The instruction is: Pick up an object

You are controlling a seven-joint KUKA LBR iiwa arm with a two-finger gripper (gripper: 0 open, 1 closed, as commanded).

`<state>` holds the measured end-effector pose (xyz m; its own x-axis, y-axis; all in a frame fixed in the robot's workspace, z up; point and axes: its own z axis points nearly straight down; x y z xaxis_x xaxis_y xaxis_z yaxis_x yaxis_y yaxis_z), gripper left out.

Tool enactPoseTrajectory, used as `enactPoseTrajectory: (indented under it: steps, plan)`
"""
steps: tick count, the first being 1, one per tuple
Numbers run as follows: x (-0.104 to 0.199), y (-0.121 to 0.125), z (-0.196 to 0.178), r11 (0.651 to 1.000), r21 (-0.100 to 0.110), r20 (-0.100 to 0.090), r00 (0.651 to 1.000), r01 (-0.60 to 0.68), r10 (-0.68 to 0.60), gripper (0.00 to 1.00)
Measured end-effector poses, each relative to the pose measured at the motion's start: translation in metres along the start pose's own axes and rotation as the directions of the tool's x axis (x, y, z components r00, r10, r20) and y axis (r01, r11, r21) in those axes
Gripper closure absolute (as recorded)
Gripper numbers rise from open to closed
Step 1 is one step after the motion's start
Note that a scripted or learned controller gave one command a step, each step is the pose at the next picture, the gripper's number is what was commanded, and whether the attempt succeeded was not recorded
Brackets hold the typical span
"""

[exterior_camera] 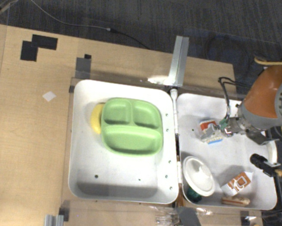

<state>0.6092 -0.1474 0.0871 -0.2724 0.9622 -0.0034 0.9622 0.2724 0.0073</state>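
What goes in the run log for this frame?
arm: over right bin | pincer: at red-white packet | lift: not yet

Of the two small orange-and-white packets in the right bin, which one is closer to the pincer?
The packet near the bin's far side, just left of the pincer. The other packet lies apart, near the front edge, beside a brown stick.

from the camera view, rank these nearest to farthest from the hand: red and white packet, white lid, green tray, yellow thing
From the hand, in the right bin:
1. Red and white packet, right bin, just beside the hand.
2. White lid, right bin, front-left corner.
3. Green tray, middle of the left bin.
4. Yellow thing, beyond the tray's far side.
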Motion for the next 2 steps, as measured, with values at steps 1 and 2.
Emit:
enactPoseTrajectory:
  steps: [1,2]
  plan:
    - [-0.002,0.003,-0.014,1.000,-0.009,0.005,1.000,0.000,0.000,1.00]
    - [0.090,0.080,-0.102,0.996,0.000,-0.002,0.996,-0.089,0.089,1.00]
